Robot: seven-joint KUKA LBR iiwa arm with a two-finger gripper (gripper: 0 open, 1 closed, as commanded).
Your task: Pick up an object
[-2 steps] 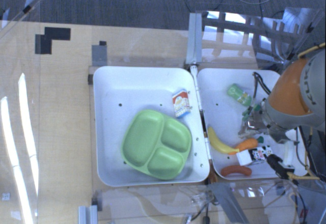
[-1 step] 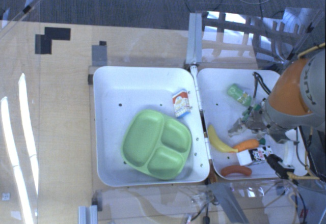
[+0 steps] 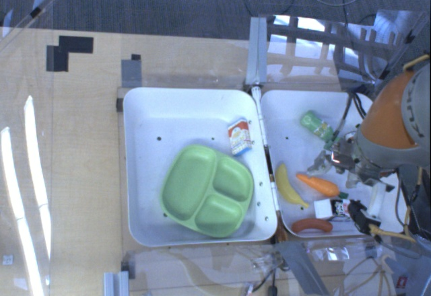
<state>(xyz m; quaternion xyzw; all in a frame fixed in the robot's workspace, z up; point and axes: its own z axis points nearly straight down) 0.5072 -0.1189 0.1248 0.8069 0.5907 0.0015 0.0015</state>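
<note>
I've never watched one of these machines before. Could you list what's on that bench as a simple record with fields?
left bin: green divided plate, small carton by the right wall
right bin: green bottle, banana, carrot, red sausage, small white item
arm: reaches in over the right bin
pincer: low, just above the carrot, nothing seen held
</note>
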